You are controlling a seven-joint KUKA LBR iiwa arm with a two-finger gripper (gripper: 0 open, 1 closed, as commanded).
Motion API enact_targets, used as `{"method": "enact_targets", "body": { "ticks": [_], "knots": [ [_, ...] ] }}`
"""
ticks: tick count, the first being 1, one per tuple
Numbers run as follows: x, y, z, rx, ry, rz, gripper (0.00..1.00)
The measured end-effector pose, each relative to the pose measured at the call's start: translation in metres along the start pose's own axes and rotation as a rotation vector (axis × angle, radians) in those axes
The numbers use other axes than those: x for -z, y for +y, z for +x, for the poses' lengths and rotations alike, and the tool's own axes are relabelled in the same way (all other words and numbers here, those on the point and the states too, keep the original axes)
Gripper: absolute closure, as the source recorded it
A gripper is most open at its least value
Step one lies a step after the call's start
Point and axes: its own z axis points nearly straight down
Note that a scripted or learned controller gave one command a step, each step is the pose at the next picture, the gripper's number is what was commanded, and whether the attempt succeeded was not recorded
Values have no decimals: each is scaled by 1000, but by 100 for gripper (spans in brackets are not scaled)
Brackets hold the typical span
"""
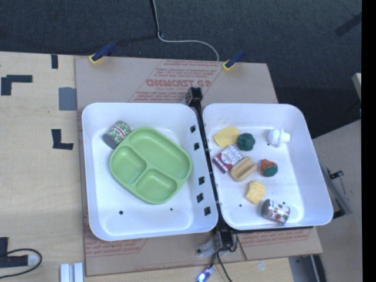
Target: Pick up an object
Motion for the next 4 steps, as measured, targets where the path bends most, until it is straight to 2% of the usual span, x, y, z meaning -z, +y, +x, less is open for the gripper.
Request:
{"method": "enact_targets", "body": {
  "ticks": [1, 2, 3, 4],
  "knots": [
    [46, 0, 63, 12, 0, -8, 100],
    [43, 0, 105, 11, 1, -4, 100],
    [43, 0, 2, -1, -2, -5, 100],
    [44, 1, 74, 14, 2, -4, 100]
  ]
}}
